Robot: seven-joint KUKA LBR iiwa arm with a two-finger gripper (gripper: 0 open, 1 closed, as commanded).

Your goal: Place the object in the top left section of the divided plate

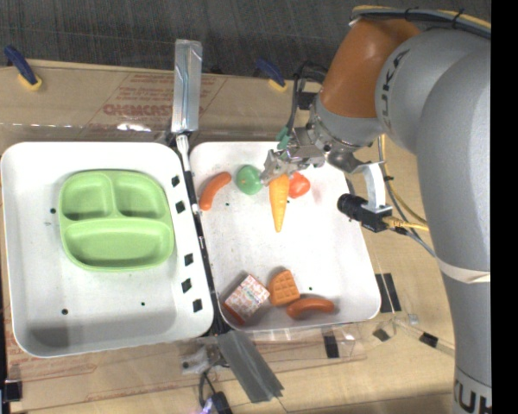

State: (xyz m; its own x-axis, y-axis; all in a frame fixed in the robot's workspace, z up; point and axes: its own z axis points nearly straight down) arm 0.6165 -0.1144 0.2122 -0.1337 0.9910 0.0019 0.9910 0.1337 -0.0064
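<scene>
Carrot (278, 202) is what we find under the gripper (282, 164): an orange cone in the right bin (363, 266), thick end up at the fingers, tip pointing toward the near side. We see its top caught between the clenched jaws. Just left of it lies a green round piece (248, 178), and beyond that an orange sausage shape (212, 189) near the bin divider. A small red piece (299, 185) sits just right of the carrot. Along the near wall rest a patterned cube (247, 297), a waffle-like piece (283, 287) and a reddish hot dog (311, 306). In the left bin (26, 257) we see the green divided plate (116, 218).
</scene>
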